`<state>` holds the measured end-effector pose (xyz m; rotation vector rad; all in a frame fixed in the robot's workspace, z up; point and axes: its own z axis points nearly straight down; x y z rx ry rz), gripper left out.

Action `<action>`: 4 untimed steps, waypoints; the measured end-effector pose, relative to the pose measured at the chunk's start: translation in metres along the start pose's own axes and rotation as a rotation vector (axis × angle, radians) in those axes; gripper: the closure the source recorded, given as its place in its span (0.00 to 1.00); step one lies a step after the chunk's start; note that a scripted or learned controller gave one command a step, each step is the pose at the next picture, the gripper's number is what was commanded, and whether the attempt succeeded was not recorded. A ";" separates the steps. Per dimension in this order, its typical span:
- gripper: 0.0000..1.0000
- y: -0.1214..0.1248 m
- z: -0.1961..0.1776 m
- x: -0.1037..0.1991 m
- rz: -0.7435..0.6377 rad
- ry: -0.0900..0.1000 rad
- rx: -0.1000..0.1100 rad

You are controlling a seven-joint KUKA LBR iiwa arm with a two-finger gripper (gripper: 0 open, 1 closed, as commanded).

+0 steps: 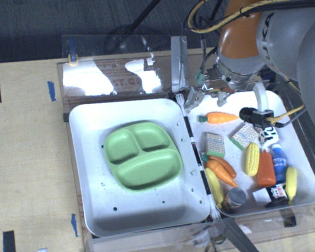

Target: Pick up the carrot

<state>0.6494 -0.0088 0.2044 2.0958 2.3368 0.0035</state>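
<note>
The gripper (212, 89) hangs at the upper edge of the right bin (298, 137); whether it is parted or closed cannot be told. Just below it a smooth, tapered carrot (221, 117) lies free on the bin floor. A second carrot (221, 168), corn cob (252, 158) and banana (290, 183) crowd the lower part. The left bin (88, 157) holds a green divided plate (142, 154). The grey arm's orange band (244, 23) sits upper right.

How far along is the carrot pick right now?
Done: the arm has reached the far end of the right bin. In hand: nothing visible; the gripper hangs just above the carrot, which lies flat on the bin floor. A second carrot rests among the other toys nearer the camera. Left: descend, grip and lift.
</note>
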 end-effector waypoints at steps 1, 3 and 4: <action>0.00 -0.004 0.019 -0.074 -0.065 0.000 0.003; 1.00 0.007 0.108 -0.091 -0.311 0.004 0.008; 1.00 0.014 -0.024 -0.034 -0.099 -0.001 0.001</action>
